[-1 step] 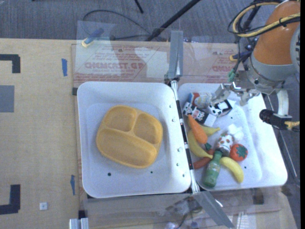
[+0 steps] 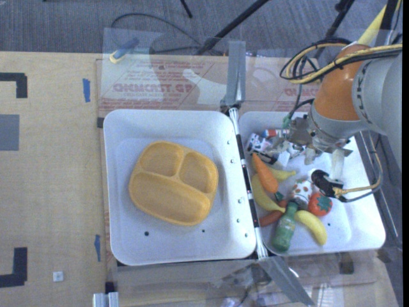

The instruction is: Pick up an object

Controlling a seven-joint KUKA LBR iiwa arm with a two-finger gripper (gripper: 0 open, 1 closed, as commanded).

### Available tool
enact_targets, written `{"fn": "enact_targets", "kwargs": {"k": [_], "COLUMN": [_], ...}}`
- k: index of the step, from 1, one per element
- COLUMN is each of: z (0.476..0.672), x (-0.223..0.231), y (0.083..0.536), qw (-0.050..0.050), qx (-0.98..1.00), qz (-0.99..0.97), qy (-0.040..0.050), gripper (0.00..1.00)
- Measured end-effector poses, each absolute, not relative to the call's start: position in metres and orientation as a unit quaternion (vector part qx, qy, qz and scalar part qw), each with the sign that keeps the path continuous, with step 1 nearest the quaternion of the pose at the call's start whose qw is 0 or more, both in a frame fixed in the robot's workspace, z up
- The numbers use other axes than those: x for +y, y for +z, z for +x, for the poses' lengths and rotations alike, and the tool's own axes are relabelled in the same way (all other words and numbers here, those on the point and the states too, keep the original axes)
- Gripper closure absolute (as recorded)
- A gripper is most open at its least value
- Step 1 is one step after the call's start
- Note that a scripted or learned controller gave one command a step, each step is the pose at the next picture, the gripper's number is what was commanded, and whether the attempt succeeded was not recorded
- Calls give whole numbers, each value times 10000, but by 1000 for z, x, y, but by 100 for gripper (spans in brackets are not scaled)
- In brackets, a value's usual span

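The right bin (image 2: 364, 232) holds a heap of toy food. An orange carrot (image 2: 265, 174) lies on a yellow banana (image 2: 261, 196) by the bin's left wall. A green bottle (image 2: 283, 230), a second banana (image 2: 314, 226), a red tomato (image 2: 319, 204) and a red pepper (image 2: 270, 218) lie toward the front. A black-and-white toy (image 2: 258, 143) sits at the back left. My gripper (image 2: 301, 147) hangs low over the back of the heap, just right of the black-and-white toy and above the carrot. I see nothing clearly held in it.
The left bin (image 2: 121, 171) holds a yellow three-compartment plate (image 2: 174, 182). A metal divider (image 2: 238, 139) runs between the bins. The grey arm with its orange band (image 2: 337, 98) and yellow cables enters from the upper right.
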State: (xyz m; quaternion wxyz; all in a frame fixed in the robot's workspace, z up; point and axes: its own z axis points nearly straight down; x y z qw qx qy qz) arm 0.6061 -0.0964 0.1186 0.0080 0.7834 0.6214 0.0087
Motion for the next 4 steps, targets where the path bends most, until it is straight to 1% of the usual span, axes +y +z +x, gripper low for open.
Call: {"fn": "enact_targets", "kwargs": {"k": [1,2,3,4], "z": [524,500,502,504], "x": [-101,-97,-98,-181], "y": [87,87,98,88], "qw": [20,40,70,49], "qx": [7163,8034,8026,8145], "qz": [6978,5954,5965,5801], "qy": [19,23,37,13], "gripper": [0,0,100,100]}}
